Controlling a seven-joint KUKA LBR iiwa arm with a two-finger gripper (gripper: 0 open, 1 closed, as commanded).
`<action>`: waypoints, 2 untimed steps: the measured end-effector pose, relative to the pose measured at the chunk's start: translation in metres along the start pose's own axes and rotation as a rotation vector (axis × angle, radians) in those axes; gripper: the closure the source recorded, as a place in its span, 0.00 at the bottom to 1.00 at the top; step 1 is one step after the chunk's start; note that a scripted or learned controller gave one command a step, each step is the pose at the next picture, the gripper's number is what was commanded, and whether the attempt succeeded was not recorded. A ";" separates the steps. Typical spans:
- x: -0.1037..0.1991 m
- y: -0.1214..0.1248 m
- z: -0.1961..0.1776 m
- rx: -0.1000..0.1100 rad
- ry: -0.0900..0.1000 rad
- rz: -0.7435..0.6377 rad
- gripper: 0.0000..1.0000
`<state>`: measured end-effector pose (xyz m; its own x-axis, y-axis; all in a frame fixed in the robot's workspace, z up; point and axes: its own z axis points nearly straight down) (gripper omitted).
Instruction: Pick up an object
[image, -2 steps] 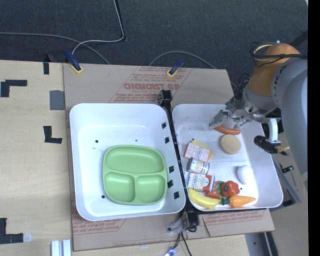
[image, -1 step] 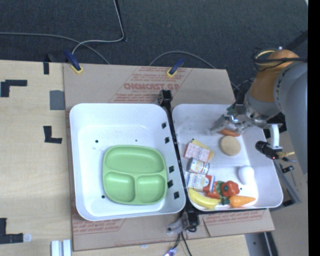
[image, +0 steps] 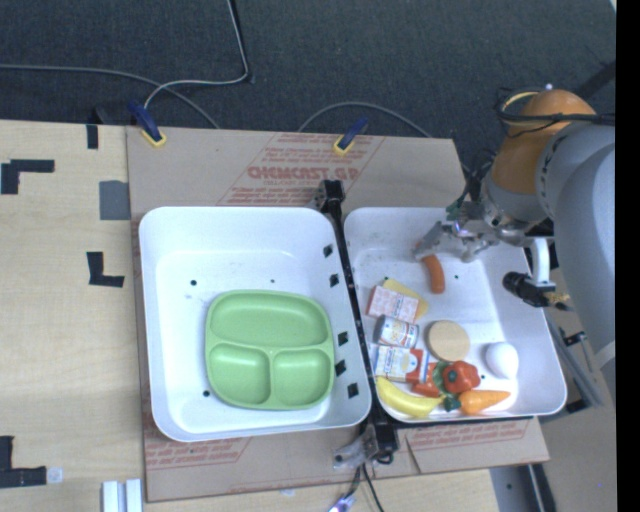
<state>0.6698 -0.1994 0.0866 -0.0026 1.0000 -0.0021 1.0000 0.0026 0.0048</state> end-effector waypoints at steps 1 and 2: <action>0.057 -0.025 0.000 0.003 0.002 0.000 0.00; 0.056 -0.024 -0.010 0.002 0.000 -0.001 1.00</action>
<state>0.6454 -0.1430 0.0961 -0.0032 1.0000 -0.0024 1.0000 0.0032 0.0032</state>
